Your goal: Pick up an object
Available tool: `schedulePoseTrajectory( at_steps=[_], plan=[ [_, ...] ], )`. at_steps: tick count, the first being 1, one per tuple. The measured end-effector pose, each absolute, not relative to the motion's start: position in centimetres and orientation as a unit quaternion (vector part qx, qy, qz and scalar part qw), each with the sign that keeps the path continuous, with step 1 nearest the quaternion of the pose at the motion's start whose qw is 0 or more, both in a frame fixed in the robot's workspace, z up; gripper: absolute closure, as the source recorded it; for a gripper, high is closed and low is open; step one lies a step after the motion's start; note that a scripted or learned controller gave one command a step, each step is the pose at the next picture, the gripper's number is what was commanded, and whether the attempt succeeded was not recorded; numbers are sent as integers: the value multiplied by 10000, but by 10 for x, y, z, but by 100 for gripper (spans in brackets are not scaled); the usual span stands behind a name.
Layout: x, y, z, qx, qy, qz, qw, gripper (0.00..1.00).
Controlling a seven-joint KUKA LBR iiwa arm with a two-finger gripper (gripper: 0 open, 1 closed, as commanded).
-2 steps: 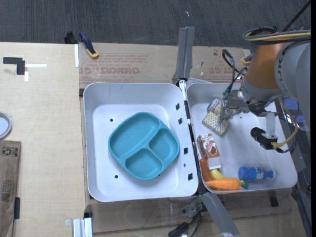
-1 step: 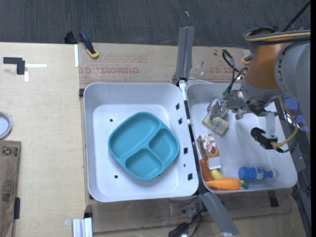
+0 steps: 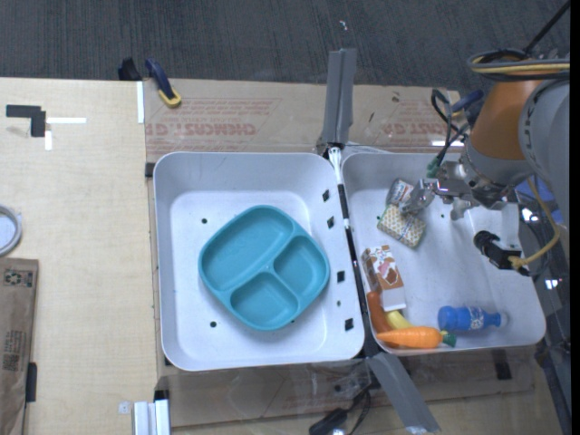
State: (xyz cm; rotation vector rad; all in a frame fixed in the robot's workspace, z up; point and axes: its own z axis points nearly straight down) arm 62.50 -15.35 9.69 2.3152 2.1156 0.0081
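My gripper (image 3: 410, 197) hangs over the back left part of the right bin (image 3: 453, 261), reached in from the right under the orange-banded wrist (image 3: 498, 120). Directly beneath and touching its tip lies a beige chequered sponge-like pad (image 3: 403, 228), tilted on the bin floor. A brown and white snack packet (image 3: 383, 268) lies a little nearer the front. At the front edge sit an orange carrot (image 3: 412, 338), a yellow piece (image 3: 397, 320) and a blue bottle (image 3: 467, 318) on its side.
The left bin (image 3: 168, 243) holds a teal divided plate (image 3: 264, 266). A grey post (image 3: 340, 98) rises behind the bins' shared wall. A black cable connector (image 3: 489, 246) hangs over the right bin's right side. Tape roll (image 3: 7, 231) sits far left.
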Motion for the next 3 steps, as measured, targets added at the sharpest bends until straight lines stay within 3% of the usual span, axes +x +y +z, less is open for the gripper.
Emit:
schedulePoseTrajectory(
  at_steps=[1,2,3],
  plan=[
    [648,-150,89,7270,6862,-155,-180,0],
    [649,-186,85,7291,6841,-139,-166,0],
    [647,-170,85,7425,6695,-167,-126,0]
  ],
)
